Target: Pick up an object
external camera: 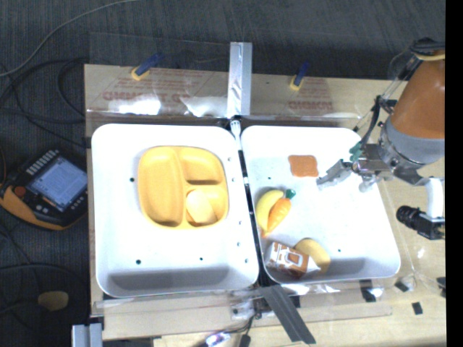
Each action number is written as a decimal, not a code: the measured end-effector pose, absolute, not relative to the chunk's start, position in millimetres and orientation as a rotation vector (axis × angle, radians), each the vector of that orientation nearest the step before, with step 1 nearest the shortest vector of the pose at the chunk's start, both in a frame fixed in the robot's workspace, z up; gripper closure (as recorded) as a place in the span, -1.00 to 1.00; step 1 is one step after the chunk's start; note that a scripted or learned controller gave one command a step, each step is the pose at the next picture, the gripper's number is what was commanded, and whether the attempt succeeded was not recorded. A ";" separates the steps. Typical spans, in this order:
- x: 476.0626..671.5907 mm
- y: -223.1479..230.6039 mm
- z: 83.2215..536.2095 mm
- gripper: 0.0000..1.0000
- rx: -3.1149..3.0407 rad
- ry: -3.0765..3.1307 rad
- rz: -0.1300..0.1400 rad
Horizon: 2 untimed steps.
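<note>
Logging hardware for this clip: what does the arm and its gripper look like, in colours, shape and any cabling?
The arm is a rounded, bulbous body, orange on its upper section with a grey band beneath. Below it, the gripper is a small grey metal assembly with slim, pale fingers and a spot of green near its base. Thin dark cables run alongside the wrist.

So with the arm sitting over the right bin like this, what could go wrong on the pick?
1. The carrot lies against the banana, so a grasp there may catch both or knock one aside.
2. The small brown carton and the yellow item beside it sit against the right bin's near wall, leaving little room to close around them.
3. The flat orange piece is low and could slip from the gripper.
</note>
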<state>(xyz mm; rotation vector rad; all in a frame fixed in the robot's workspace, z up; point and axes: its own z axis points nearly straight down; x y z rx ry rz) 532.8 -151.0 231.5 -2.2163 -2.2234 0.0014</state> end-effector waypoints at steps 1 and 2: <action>545.7 -105.9 114.1 -1.00 -2.227 -2.211 0.003; 594.1 -108.4 132.2 -1.00 -2.190 -2.249 0.002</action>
